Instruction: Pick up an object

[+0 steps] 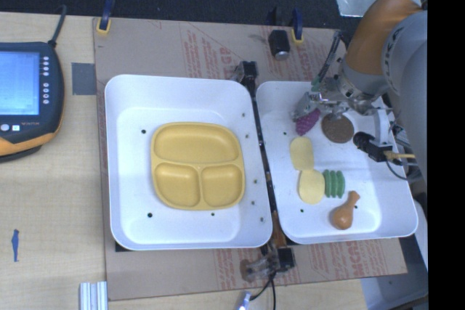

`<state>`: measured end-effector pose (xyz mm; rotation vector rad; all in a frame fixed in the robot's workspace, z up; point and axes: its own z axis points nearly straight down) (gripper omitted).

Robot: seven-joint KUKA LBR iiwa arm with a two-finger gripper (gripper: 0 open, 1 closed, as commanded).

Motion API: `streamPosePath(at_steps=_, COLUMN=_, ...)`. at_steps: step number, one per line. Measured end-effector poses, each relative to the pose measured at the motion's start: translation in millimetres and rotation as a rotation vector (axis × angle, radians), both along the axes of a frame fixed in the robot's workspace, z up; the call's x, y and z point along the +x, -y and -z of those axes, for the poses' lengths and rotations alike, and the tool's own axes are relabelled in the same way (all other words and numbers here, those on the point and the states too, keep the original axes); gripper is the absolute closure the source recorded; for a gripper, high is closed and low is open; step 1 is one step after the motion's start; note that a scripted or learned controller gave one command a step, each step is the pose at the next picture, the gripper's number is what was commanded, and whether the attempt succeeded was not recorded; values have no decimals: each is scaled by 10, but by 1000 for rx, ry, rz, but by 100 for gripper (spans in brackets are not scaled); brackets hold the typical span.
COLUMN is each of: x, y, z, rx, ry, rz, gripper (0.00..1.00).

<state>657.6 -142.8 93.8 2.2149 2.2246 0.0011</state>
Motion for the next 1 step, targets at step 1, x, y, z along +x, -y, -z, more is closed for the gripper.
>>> streamPosePath(at_steps=1, x=2, y=0, z=-106, rx=0, ry=-2, rz=-4, gripper=100)
